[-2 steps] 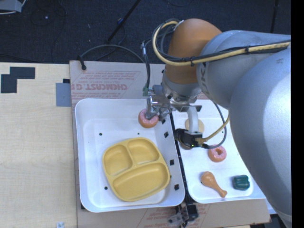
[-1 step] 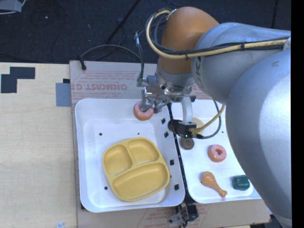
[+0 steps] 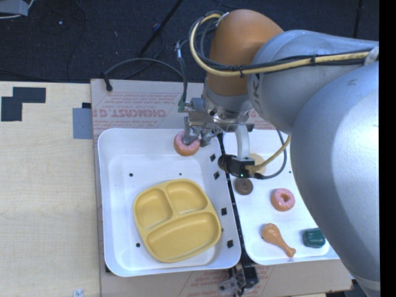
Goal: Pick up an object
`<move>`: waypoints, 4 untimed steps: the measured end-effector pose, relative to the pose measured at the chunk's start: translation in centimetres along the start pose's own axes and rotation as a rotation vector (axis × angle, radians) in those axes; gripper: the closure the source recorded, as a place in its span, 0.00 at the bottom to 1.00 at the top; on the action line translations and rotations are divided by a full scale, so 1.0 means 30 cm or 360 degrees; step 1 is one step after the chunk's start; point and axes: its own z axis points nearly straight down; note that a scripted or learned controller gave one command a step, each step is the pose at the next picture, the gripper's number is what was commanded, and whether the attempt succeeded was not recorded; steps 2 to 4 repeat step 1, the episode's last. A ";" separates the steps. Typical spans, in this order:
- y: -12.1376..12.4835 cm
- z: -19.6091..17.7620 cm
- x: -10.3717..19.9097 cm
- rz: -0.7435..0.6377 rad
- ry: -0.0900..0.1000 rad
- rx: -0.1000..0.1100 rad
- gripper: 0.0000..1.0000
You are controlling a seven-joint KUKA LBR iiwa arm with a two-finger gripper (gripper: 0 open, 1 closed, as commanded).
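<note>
My gripper [image 3: 193,136] hangs over the back of the left bin [image 3: 117,166], close to the divider between the bins. A pink frosted donut [image 3: 185,146] sits right at the fingertips, its top edge tucked between the fingers, and the gripper is shut on it. The donut shows just in front of the bin's back wall. The grey arm with its orange band reaches in from the right and hides much of the right bin's back.
A yellow divided plate [image 3: 178,220] fills the front of the left bin. The right bin [image 3: 266,257] holds a second pink donut [image 3: 283,199], a brown disc [image 3: 243,186], a tan drumstick [image 3: 277,239] and a teal block [image 3: 314,237].
</note>
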 end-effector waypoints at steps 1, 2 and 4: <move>-0.001 -0.001 0.002 -0.0004 0.0000 0.0000 0.00; -0.001 -0.001 0.002 -0.0004 0.0000 0.0000 0.00; -0.001 -0.001 0.002 -0.0004 0.0000 0.0000 0.00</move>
